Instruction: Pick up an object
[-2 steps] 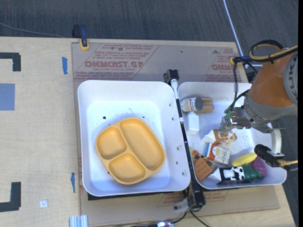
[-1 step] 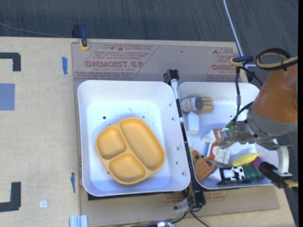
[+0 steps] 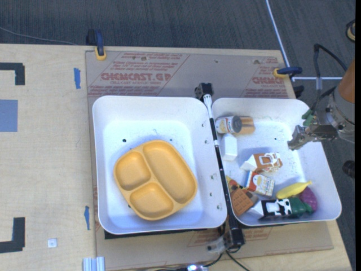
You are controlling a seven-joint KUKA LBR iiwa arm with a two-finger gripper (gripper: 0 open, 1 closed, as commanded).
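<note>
Two white bins sit side by side. My arm reaches in from the right, my claw poised over the right bin near its right wall; its opening I cannot tell. Small objects, including a yellow banana, lie below.

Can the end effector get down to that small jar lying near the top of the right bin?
Probably yes. The jar lies on its side with bare bin floor around it, apart from the toy clutter lower down, and the end effector hangs over the same right bin.
</note>
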